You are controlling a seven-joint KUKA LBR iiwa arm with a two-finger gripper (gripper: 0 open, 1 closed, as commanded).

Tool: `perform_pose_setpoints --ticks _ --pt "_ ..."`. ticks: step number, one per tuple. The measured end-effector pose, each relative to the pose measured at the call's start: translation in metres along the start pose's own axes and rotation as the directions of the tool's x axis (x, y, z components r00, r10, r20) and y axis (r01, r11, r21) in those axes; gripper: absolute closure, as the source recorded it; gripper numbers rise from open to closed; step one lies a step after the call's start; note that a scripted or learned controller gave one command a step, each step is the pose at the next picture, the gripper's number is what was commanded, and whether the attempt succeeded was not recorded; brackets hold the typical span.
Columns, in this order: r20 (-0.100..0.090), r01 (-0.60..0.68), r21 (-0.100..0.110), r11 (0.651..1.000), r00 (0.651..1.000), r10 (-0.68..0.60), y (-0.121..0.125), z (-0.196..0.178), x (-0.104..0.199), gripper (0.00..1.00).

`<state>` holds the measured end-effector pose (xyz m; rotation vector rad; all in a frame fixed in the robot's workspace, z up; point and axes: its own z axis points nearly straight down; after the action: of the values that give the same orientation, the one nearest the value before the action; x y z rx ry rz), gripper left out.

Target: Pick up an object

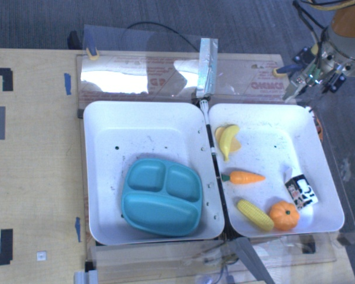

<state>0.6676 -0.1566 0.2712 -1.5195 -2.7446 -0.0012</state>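
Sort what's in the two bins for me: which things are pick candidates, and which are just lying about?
Pick candidates, all in the right bin:
- banana
- carrot
- corn cob
- orange
- small black and white card

Just lying about:
- teal divided tray in the left bin
- gripper, beyond the right bin's far corner

Wooden bench (29, 176) bears two white bins (106, 129).

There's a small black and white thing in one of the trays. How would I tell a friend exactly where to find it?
Start at the right-hand white bin, the one with the toy food. Look along its right side, just above the round orange fruit. The black and white packet is the only flat, printed item there; everything around it is a plain-coloured toy fruit or vegetable.
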Motion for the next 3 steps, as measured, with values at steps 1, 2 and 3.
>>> perform_pose_setpoints --ticks 1,2,3 --pt "0.002 -0.131 0.000 0.991 0.991 0.131 0.021 0.047 0.034 1.00" --pt "0.015 0.012 -0.007 1.000 1.000 -0.011 -0.035 -0.021 -0.055 1.00" --pt "0.003 -0.142 -0.001 0.990 0.990 0.142 -0.036 0.020 -0.056 1.00"
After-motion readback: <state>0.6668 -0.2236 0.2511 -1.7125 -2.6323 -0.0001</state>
